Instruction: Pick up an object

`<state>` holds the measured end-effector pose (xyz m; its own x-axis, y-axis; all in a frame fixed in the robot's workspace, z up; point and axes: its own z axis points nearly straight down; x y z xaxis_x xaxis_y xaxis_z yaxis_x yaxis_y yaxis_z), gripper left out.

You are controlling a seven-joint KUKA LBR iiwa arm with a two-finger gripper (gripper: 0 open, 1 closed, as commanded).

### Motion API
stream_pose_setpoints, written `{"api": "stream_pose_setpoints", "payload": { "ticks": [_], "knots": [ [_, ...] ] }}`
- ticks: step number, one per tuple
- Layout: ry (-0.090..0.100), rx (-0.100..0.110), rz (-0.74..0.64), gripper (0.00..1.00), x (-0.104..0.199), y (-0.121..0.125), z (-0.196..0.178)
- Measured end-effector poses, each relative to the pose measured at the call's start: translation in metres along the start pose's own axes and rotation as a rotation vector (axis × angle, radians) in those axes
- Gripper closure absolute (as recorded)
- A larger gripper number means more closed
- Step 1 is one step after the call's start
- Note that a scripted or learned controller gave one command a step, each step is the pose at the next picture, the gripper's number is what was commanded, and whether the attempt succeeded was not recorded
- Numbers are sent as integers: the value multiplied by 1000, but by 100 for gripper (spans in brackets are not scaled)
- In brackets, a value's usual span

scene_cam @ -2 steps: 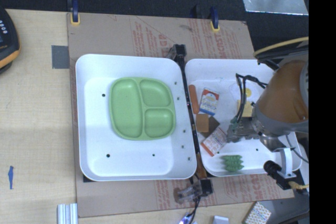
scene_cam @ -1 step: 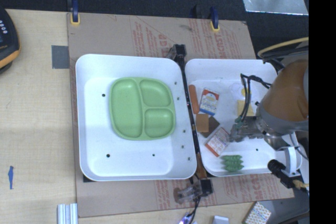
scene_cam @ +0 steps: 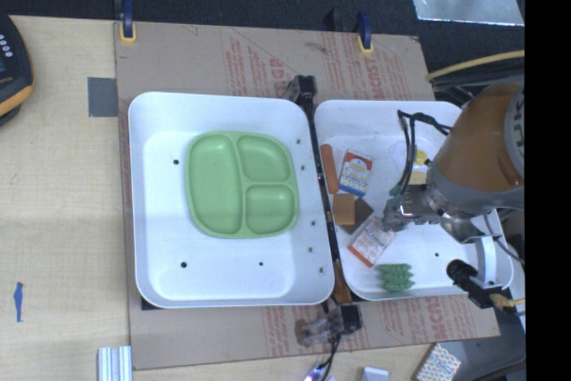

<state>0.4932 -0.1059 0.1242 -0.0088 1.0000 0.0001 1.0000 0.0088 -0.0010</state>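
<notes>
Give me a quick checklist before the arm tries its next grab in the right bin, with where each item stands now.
1. Hand is inside the right bin: ok.
2. Hand sits over a target: ok, it is right above the white packet.
3. Something is gripped between the fingers: cannot tell, the wrist hides them.
4. Neighbours clear of the packet: not ok, the brown block touches it.
5. Green toy is out of the way near the front wall: ok.
6. Green divided plate lies in the left bin, apart from the work: ok.
</notes>
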Motion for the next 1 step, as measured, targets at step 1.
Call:
{"api": "stream_pose_setpoints", "payload": {
  "ticks": [1],
  "knots": [
    [0, 3, 1, 100, -2, -1, -9]
  ]
}}
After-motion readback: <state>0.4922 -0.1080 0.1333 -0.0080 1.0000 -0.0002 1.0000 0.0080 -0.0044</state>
